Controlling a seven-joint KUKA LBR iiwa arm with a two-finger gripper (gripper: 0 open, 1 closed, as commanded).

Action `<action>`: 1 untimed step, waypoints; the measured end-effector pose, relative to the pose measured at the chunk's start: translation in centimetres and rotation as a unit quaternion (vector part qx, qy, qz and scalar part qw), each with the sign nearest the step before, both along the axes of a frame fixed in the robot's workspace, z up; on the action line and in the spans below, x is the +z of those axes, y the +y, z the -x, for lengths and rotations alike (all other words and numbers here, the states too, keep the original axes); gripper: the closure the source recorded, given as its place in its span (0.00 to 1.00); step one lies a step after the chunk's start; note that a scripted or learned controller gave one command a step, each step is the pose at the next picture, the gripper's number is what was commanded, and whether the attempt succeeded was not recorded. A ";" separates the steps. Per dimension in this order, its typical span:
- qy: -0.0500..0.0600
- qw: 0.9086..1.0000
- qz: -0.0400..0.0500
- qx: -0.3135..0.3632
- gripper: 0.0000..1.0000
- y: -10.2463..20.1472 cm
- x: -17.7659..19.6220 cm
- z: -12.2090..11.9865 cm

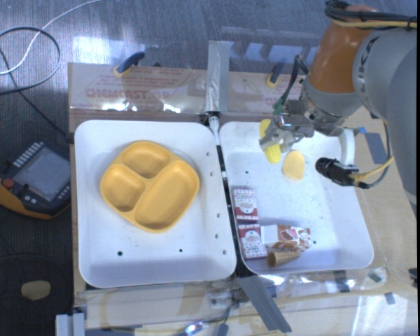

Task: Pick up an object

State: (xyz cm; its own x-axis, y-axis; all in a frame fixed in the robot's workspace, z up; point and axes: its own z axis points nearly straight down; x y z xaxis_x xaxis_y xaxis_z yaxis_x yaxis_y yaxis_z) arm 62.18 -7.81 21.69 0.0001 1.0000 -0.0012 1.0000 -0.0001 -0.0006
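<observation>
Hiding part of yellow object (272,150), gripper (285,136), fingers unclear.

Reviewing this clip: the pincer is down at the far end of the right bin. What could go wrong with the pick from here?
1. The pincer sits over a yellow piece hard against the right bin's far wall; the fingers may hit the wall or only clip the piece.
2. A pale yellow wedge lies right beside it and could get nudged or pinched along.
3. The black connector with its cable hangs low and may brush the wedge.

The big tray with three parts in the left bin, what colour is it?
Yellow-orange all over: the divided tray, seen in the camera view.
</observation>
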 end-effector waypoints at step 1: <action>0.000 1.000 0.000 0.000 0.00 0.0 0.0 0.0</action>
State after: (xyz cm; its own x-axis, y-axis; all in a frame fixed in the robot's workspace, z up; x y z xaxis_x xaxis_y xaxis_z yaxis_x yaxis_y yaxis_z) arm 62.16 -7.83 21.65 0.0001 1.0000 -0.0014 1.0000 -0.0001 -0.0015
